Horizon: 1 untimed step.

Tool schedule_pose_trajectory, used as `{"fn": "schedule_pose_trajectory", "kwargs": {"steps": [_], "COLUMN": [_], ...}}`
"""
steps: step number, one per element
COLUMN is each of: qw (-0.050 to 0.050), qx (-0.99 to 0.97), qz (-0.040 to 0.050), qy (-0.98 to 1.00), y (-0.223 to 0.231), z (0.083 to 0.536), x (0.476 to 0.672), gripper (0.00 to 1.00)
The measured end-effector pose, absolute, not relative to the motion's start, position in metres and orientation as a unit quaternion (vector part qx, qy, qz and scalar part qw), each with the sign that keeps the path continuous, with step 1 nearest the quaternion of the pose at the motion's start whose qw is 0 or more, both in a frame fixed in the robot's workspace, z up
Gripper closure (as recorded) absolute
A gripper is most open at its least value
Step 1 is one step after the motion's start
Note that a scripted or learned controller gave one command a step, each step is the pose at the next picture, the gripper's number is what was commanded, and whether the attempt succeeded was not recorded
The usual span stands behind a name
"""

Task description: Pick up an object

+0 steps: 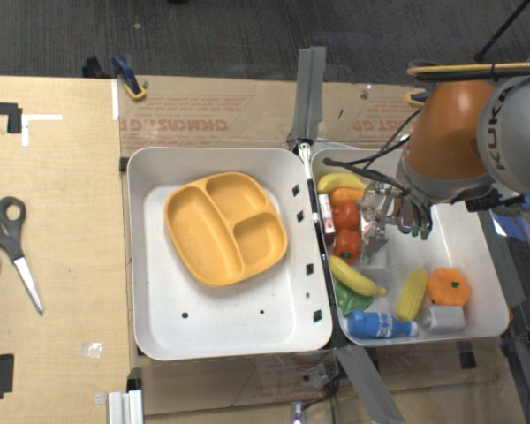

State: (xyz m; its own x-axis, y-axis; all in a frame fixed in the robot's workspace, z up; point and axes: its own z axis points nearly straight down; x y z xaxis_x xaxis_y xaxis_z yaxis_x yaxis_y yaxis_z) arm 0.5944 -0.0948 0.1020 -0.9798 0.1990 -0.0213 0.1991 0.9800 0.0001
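- My hand hangs low in the right bin, centre-right of frame, beside the tomatoes; I cannot tell what state it is in.
- Nothing looks lifted yet: banana, corn, orange pepper and blue bottle all lie in the bin.
- I judge the grasp itself remains.

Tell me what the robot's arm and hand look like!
The arm is fat, round and grey, with black letters on its side. A shiny orange band wraps it just above the wrist. At the end sits a small silvery metal hand with thin parts, and dark cables run past the arm.
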Motion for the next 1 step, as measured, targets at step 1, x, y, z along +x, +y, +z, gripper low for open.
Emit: {"fn": "schedule_pose_trajectory", "kwargs": {"steps": [1], "qw": [0.003], "qx": [0.081], "qz": [-0.0005], "qy": [0.997], "y": [-0.1602], "z": [0.1301], "x": [0.6105], "gripper": [0.00]}}
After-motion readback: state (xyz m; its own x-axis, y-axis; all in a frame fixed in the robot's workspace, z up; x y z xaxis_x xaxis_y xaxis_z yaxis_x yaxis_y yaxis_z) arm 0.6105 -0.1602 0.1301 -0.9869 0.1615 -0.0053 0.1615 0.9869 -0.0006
